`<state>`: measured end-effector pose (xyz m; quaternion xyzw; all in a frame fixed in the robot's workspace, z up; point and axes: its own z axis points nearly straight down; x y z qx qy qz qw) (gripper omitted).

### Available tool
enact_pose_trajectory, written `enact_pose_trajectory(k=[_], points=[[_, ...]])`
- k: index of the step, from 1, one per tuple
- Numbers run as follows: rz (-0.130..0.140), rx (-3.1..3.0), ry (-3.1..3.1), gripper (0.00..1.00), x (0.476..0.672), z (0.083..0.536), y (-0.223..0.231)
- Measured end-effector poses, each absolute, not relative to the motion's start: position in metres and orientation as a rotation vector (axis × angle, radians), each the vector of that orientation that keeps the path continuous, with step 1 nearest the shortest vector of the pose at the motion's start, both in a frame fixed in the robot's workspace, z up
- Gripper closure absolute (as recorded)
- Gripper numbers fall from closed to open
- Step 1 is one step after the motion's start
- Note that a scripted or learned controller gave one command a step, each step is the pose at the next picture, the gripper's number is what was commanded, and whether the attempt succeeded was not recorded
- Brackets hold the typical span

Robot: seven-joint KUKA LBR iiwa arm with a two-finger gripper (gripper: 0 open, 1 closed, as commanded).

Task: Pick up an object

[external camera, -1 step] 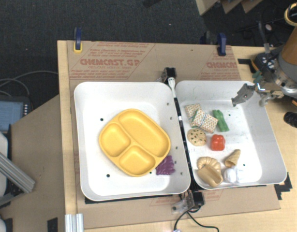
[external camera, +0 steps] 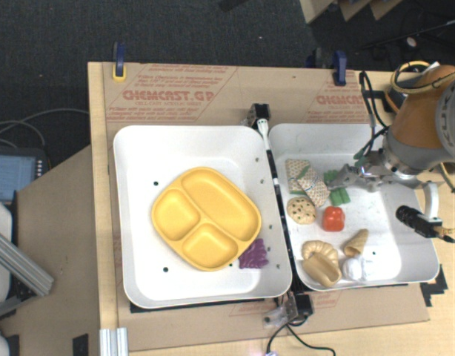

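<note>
Several small toy foods lie in the right bin (external camera: 413,262), any of which could serve as the object to pick up. Nearest the camera sit a tan croissant-like piece (external camera: 321,261) and, just beside it, a white rounded item (external camera: 353,270); both look light and rigid, though their curved surfaces could slip, so a hold across the narrow middle seems wisest. Next come an ice-cream cone (external camera: 356,241), tapered and likely to squirt out unless gripped near its wide end, and a red tomato-like piece (external camera: 333,219), round and smooth. A chocolate-chip cookie (external camera: 301,210) lies flat, hard to get under. Beyond it rest patterned sandwich-like slices (external camera: 304,178) and a green piece (external camera: 337,186).

The left bin (external camera: 138,169) holds a yellow divided plate (external camera: 205,217) with a purple cluster (external camera: 253,255), probably soft grapes, touching its near right edge.

Farthest along the worktop (external camera: 213,91), the pincer (external camera: 353,172) sits low over the right bin near the green piece; I cannot tell how wide it stands or whether it has anything.
</note>
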<state>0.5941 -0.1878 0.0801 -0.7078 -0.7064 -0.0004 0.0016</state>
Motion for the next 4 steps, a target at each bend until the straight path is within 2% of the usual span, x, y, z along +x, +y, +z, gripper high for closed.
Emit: enact_pose_trajectory(k=[1, 2, 3, 4], points=[[-0.006, -2.223, -2.231, 0.0, 0.611, 0.088, -0.145], [-0.006, -2.223, -2.23, 0.0, 0.64, 0.088, -0.123], [-0.004, -2.216, -2.223, 0.0, 0.669, 0.088, -0.135], [-0.006, -2.219, -2.227, 0.0, 0.668, 0.088, -0.102]])
